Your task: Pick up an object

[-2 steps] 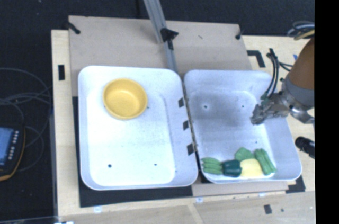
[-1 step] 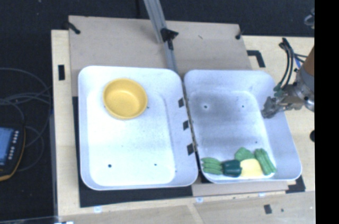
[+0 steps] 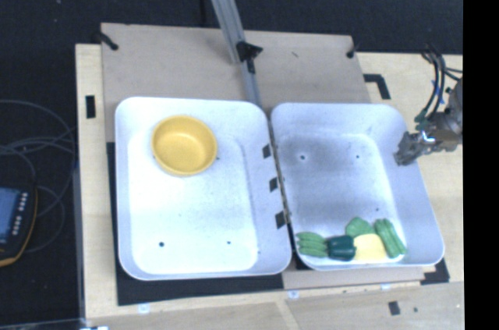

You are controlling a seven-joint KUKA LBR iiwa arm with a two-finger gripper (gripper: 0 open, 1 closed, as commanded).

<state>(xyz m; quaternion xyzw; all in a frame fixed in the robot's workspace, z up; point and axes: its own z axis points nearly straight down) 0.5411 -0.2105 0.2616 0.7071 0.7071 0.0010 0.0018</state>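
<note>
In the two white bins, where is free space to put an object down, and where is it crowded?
Left bin: bare floor everywhere below and right of the yellow bowl in its upper-left part. Right bin: bare across the upper and middle floor. It is crowded only at that bin's lower edge, where green pieces and a yellow piece cluster. The gripper sits at the right rim.

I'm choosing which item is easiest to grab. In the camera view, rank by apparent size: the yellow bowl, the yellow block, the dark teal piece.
1. yellow bowl, clearly largest
2. yellow block
3. dark teal piece, slightly smaller; partly hidden among neighbours, so unsure.
</note>
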